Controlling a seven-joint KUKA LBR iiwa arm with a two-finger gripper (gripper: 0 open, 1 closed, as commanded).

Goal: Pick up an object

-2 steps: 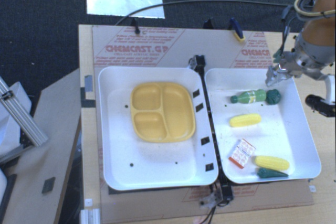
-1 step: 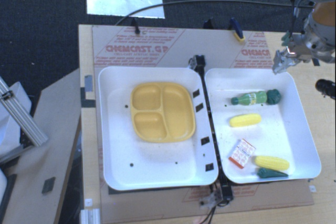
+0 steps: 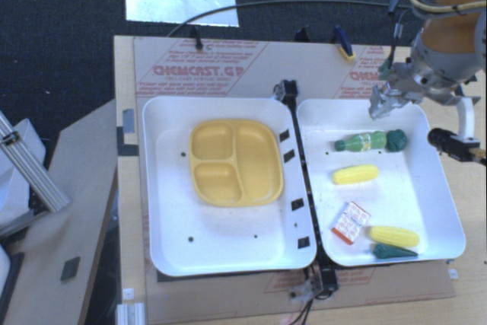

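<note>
Four small things lie in the right-hand white bin (image 3: 437, 186); nearest its far wall is a green plastic bottle (image 3: 371, 141). Your gripper (image 3: 380, 104) hangs just beyond it, over that wall, carrying nothing; you cannot tell its spread. Descend carelessly and you risk clipping the rim.

Right bin (image 3: 441, 186) holds all candidates.
Green bottle (image 3: 370, 141): on its side, far end of bin, dark green cap end pointing right.
Yellow corn cob (image 3: 355, 175): lying crosswise, mid-bin, just below bottle.
Red-and-white packet (image 3: 351, 223): flat, tilted, near front.
Second corn cob (image 3: 394, 237): front right corner, dark green piece (image 3: 394, 251) touching its near side.
</note>
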